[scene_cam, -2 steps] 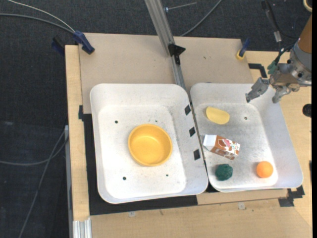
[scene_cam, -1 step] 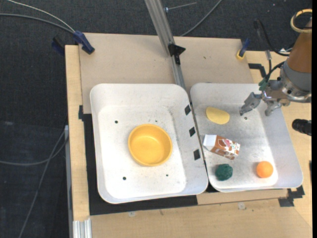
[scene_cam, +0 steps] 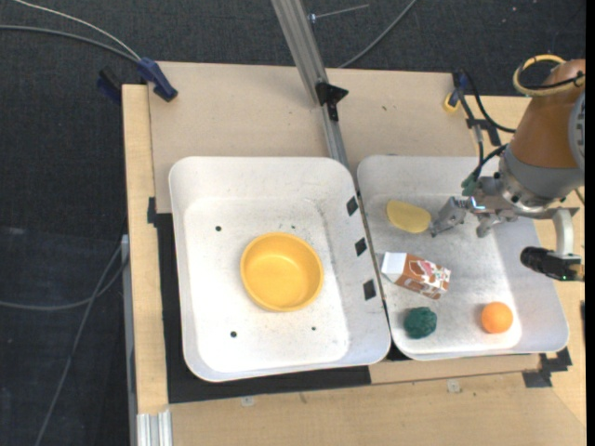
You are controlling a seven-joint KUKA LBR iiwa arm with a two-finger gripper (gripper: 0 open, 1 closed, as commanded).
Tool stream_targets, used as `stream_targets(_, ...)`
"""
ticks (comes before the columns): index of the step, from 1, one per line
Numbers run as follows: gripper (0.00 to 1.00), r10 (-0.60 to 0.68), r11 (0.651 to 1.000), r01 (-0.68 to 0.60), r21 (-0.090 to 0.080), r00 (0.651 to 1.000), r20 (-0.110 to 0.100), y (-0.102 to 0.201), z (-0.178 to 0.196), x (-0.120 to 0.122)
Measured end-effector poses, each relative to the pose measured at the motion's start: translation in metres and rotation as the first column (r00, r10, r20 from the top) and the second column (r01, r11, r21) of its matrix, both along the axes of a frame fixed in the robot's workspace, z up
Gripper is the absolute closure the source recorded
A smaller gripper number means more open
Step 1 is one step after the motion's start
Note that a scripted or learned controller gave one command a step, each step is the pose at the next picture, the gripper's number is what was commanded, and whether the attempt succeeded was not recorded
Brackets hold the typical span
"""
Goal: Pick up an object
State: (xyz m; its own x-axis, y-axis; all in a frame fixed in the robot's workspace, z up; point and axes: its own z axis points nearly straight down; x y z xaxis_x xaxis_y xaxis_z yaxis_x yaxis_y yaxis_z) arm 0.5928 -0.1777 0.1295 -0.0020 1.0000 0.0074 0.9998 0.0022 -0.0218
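The gripper (scene_cam: 462,218) stood open and held nothing, over the right bin (scene_cam: 539,342). At its nine o'clock lay a pale yellow object (scene_cam: 408,216), long axis three-to-nine. A carton (scene_cam: 418,276), green ball (scene_cam: 420,322) and orange ball (scene_cam: 496,318) lay at six; the left bin (scene_cam: 200,360) held a yellow bowl (scene_cam: 281,270).

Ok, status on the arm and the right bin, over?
Gripper over right bin, nothing between fingers. Pale yellow piece lies nearest. Carton, green ball, orange ball lie apart.
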Motion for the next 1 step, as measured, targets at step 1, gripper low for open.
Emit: stream_targets(1, 0.0, 0.0, 1.0, 0.0, 0.0, 1.0, 0.002, 0.0032, -0.0388, -0.0024)
